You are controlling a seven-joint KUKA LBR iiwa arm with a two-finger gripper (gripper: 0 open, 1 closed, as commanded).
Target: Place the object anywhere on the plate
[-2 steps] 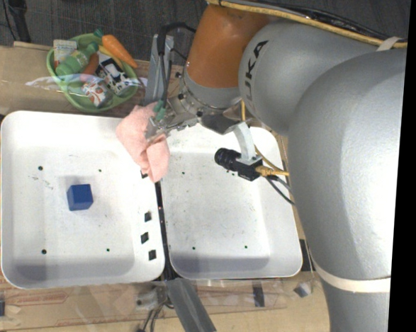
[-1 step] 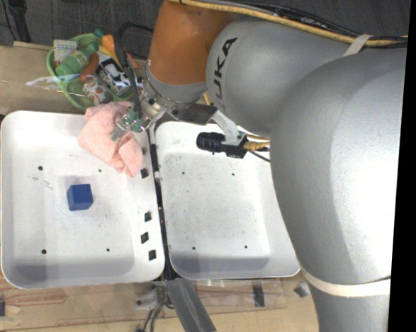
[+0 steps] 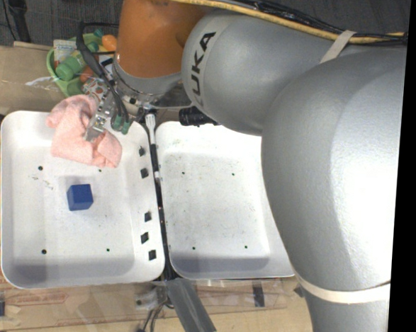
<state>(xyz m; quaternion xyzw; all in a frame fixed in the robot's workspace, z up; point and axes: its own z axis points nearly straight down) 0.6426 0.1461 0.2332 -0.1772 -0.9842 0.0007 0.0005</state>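
A blue cube (image 3: 80, 197) lies on the floor of the left bin (image 3: 17, 255), left of its middle. A crumpled pink cloth (image 3: 79, 133) sits in that bin's far corner. My gripper (image 3: 99, 124) hangs low over the cloth's right part, at or just above its surface. The orange wrist band (image 3: 149, 37) and the grey arm rise behind it. The cube is well apart from the gripper, nearer the front.
The right bin (image 3: 208, 265) lies under the big grey arm (image 3: 324, 134), which hides its right side. A green container with small green and orange items (image 3: 74, 64) stands behind the left bin. Black clips (image 3: 147, 218) line the seam between the bins.
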